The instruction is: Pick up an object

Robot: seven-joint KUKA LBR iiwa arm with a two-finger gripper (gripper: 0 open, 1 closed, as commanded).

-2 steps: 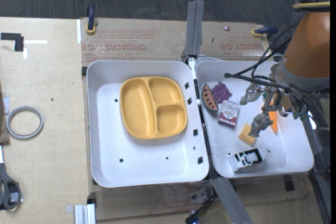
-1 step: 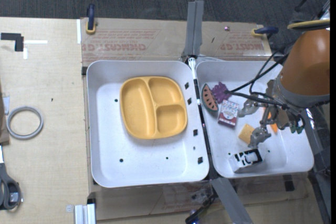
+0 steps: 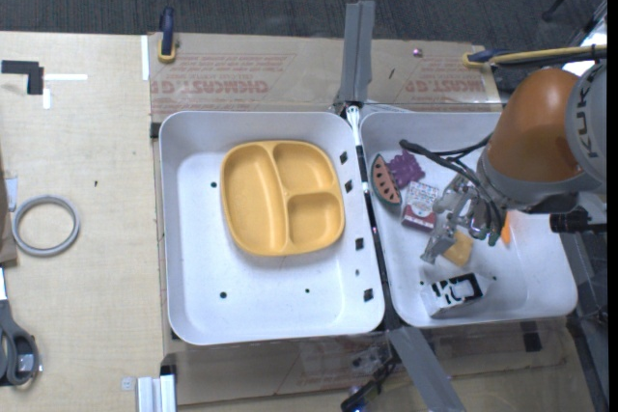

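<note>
Gripper (image 3: 446, 241) sits low in the right bin (image 3: 541, 289) over a tan block (image 3: 460, 251), can't tell its grip state; red-and-white packet (image 3: 420, 205) and watermelon slice (image 3: 386, 179) crowd its left, so risk is a nudge or a double grab

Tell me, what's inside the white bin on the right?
In the right bin lie a watermelon slice, purple grapes, a small red-and-white packet, a yellowish block and a black-and-white item. The gripper and arm cover whatever lies beneath them.
</note>
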